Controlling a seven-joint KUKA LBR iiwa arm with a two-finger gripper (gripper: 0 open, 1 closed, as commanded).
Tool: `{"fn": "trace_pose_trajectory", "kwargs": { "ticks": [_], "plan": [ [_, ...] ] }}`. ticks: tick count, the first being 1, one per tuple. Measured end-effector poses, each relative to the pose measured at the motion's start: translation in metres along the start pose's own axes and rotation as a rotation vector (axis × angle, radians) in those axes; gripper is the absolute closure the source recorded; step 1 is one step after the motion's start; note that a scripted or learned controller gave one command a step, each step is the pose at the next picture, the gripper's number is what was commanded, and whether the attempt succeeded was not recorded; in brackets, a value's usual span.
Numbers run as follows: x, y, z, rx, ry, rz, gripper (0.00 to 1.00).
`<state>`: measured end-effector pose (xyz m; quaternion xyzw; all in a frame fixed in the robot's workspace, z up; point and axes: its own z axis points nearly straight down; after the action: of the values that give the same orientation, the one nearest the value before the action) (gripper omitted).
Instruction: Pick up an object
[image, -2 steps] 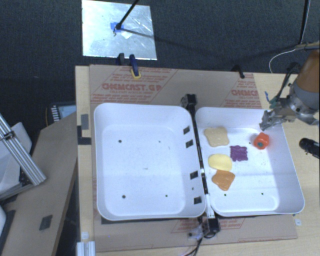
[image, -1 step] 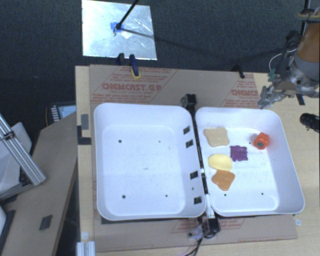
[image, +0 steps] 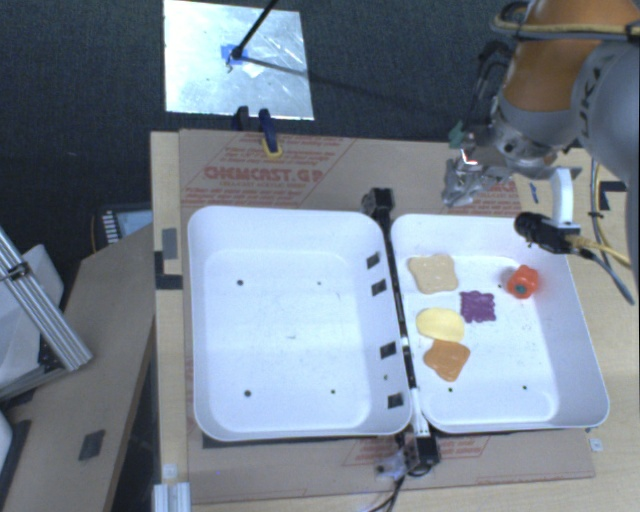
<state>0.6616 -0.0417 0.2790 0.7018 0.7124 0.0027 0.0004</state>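
Note:
The right bin (image: 560, 400) holds several small objects: a tan toast-shaped piece (image: 432, 272), a purple piece (image: 478, 306), a yellow piece (image: 440, 324), an orange piece (image: 447, 359) and a small orange-red round object (image: 521, 283) near the far right wall. My gripper (image: 462, 188) hangs above the bench just behind the right bin's far rim, apart from all the objects. Nothing shows between its fingers.
The left bin (image: 290, 320) sits beside the right one, with a black hinge strip (image: 395, 300) between them. A black connector (image: 545, 232) with cables hangs over the right bin's far right corner. A shiny plate (image: 238, 60) lies behind the bench.

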Motion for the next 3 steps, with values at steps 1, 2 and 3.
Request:
{"fn": "trace_pose_trajectory", "kwargs": {
  "ticks": [1,2,3],
  "plan": [
    [-0.034,-0.055,0.002,0.006,-0.004,0.017,1.0],
    [-0.043,-0.114,-0.017,0.003,-0.003,0.016,1.0],
    [0.042,-0.136,-0.118,-0.009,0.0,0.001,1.0]
  ]
}}
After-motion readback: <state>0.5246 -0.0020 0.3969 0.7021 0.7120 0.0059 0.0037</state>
